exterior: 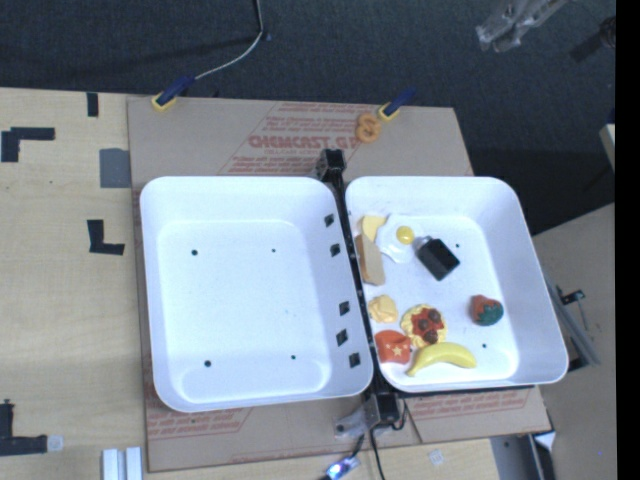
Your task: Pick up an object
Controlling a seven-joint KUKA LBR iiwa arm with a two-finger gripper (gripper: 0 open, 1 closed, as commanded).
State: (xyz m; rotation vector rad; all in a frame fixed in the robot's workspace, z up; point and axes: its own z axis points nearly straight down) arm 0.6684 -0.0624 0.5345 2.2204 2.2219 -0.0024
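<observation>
The right bin holds several small toy foods. A yellow banana lies near its front edge, beside a red piece and a pizza slice. A black block sits mid-bin, with a fried egg and cheese and bread slices to its left. A red and teal ball lies to the right. My gripper hangs blurred at the top right, high above the bench and away from the bins.
The left bin stands beside the right one on a cardboard sheet. A small orange object lies on the cardboard behind the bins. A cable runs across the dark floor at the back.
</observation>
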